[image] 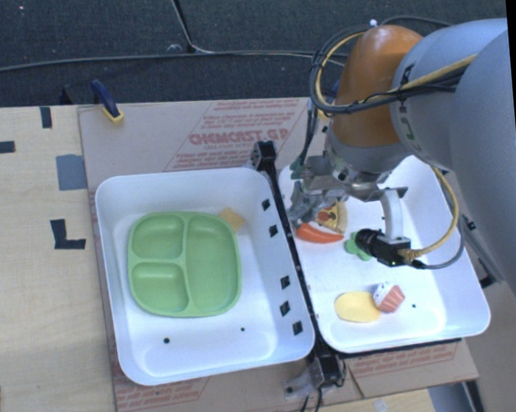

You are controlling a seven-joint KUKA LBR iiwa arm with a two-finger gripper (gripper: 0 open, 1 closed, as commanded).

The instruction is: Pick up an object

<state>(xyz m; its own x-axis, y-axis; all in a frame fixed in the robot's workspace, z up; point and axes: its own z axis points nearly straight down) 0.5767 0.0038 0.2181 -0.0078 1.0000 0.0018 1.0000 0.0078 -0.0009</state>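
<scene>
My gripper [317, 206] hangs low over the upper left of the right bin [461, 317], close to the divider between the bins. Just under it lies an orange carrot-shaped toy [317, 233], with a small yellow and red piece [332, 217] beside the gripper's tip. A green toy [359, 249] rests to the right of the carrot. Nearer the front sit a yellow lemon-like toy [356, 308] and a small pink and white cupcake toy [390, 297], touching each other. The arm's orange band and grey body hide the bin's back right.
The left bin [121, 284] holds a green divided plate [184, 263] and a small tan piece [232, 218] by the plate's upper right corner. A black cable loops from the wrist over the right bin [397, 253]. Both bins stand on a cardboard sheet [189, 135].
</scene>
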